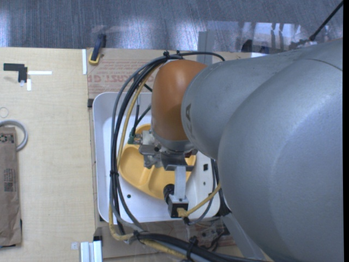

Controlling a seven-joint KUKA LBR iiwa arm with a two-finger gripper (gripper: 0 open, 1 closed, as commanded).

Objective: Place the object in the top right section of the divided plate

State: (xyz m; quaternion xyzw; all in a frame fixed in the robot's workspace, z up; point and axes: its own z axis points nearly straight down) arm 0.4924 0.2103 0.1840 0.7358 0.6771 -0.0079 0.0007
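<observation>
A yellow divided plate [133, 168] lies in the white bin [103, 146]. Only its left part shows, with a raised divider ridge, and the arm covers the rest. My gripper [168, 158] hangs below the orange wrist band, directly above the plate's middle. The arm's bulk hides the plate's right side and whatever object lies there.
Black and yellow cables [117, 146] loop from the wrist down the bin's left side to its front edge. A brown paper bag [8, 190] lies at the far left of the bench. At the back, a small black part [15, 69] and a yellow-handled tool [97, 51] sit on the bench.
</observation>
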